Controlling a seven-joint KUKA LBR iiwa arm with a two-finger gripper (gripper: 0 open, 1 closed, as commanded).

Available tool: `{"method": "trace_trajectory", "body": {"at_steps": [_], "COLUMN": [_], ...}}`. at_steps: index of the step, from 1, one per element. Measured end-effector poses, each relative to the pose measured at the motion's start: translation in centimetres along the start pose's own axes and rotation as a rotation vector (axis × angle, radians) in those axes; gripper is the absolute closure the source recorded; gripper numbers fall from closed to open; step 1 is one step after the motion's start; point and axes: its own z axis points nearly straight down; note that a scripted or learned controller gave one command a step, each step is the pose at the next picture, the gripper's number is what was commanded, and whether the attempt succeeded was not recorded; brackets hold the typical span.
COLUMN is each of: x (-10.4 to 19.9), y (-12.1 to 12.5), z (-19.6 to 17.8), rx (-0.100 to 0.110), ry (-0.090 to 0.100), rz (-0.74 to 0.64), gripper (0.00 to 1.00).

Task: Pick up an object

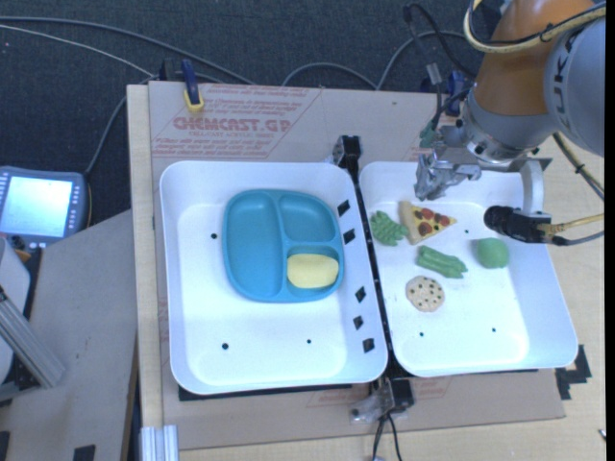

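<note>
Right bin (538, 339): pizza slice (426, 222) tip points right; claw (434, 184) state unclear.

Two bins (192, 353) — six toy foods (428, 221)

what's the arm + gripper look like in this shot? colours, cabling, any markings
Grey KUKA arm with a broad orange band above the wrist and part of the black KUKA lettering showing on the grey link. The gripper is bare grey metal, small, with two fingers. Black cables loop round the orange section, and a black cylindrical unit juts out beside the wrist.
</note>
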Motion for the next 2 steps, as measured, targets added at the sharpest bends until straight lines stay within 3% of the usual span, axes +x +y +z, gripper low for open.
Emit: {"method": "trace_trajectory", "body": {"at_steps": [1, 2], "x": [6.4, 10.7], "y": [1.0, 2.6], "z": [-0.1, -0.2], "rx": [-0.002, -0.002], "ry": [0.001, -0.001], "rz": [-0.001, 0.002], "gripper": [1.0, 1.0]}}
